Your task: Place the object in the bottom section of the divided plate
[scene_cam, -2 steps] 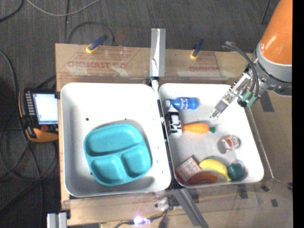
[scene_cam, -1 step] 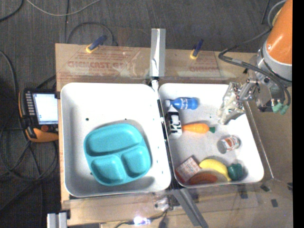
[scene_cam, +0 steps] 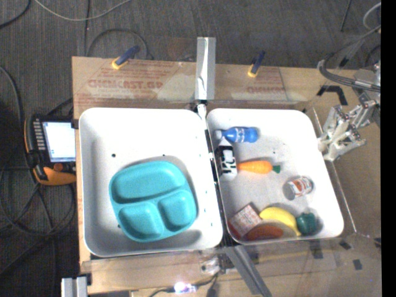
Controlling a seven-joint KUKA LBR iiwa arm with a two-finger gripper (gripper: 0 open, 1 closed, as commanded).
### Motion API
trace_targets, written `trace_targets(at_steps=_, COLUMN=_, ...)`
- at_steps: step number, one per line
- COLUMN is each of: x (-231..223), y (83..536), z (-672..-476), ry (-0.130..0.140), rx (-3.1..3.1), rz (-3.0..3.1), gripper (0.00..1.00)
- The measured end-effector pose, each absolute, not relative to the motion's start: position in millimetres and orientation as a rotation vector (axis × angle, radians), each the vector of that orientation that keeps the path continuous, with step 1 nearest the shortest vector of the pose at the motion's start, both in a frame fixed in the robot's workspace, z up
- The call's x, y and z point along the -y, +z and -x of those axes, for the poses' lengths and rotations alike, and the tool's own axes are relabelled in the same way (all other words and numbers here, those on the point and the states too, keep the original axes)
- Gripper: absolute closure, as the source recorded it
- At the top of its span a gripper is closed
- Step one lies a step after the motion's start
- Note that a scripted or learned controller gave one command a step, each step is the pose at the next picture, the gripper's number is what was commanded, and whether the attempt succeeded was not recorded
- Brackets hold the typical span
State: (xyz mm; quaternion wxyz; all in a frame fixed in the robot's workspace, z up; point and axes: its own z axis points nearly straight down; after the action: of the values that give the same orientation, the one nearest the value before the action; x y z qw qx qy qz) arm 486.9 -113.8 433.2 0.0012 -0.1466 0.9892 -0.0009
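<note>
The flat brown wooden desk (scene_cam: 154, 79) carries two shallow white plastic bins side by side, their inner rims touching. The left white bin (scene_cam: 93, 129) and the right white bin (scene_cam: 291, 119) sit square to the desk's front edge. Along the far edge, a yellow-and-blue clamp (scene_cam: 124, 57) grips the desk at the left, and a second yellow-and-blue clamp (scene_cam: 255, 65) grips it further right. Between them an upright grey metal post (scene_cam: 205, 70) stands just behind the seam where the bins meet.

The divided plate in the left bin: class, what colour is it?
Turquoise blue; the divided plate shows clearly in the camera view.
</note>
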Motion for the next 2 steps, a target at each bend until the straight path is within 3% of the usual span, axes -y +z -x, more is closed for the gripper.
trace_targets(at_steps=1, x=165.4, y=373.5, z=-500.3, ry=0.003, rx=-2.857, rz=1.308, gripper=1.0)
trace_targets(at_steps=2, x=147.6, y=432.5, z=-496.0, ry=0.005, rx=-2.535, rz=1.848, gripper=1.0)
